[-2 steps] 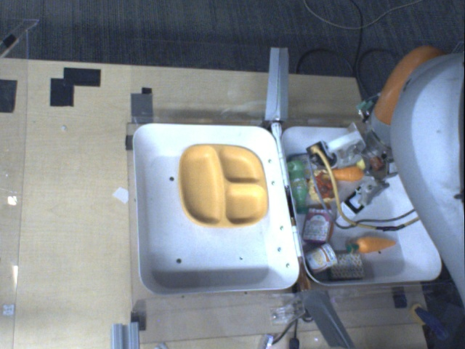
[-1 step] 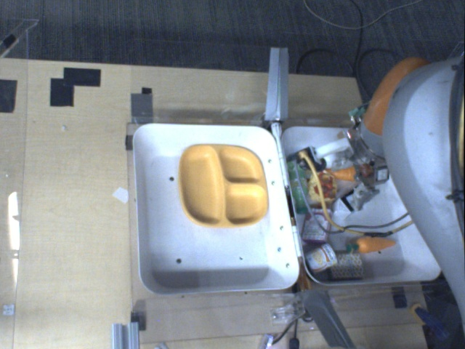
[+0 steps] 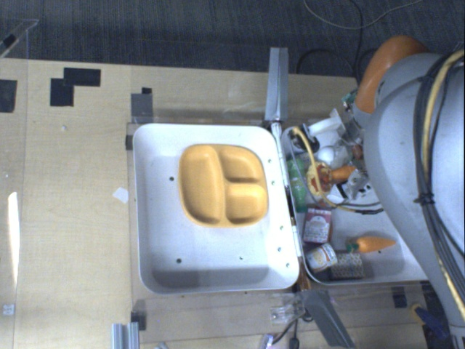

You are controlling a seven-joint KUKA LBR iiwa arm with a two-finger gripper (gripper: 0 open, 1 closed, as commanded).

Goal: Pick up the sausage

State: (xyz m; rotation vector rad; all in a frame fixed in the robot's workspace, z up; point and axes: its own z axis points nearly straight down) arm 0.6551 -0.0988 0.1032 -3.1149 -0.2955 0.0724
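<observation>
Gripper (image 3: 341, 167) low over upper part of right bin (image 3: 385, 273), amid cables; whether open or closed, cannot tell. Reddish-brown sausage (image 3: 340, 173) right at gripper tip, beside yellow loop of cable; grasp not confirmed. Grey arm (image 3: 418, 158) covering right side of bin, orange band (image 3: 381, 67) at top. Carrot (image 3: 374, 244) lying near bin's lower part, maroon packet (image 3: 317, 226) and small jar (image 3: 320, 257) beside left wall. Left bin (image 3: 156, 217) bearing yellow divided tray (image 3: 221, 185).
</observation>
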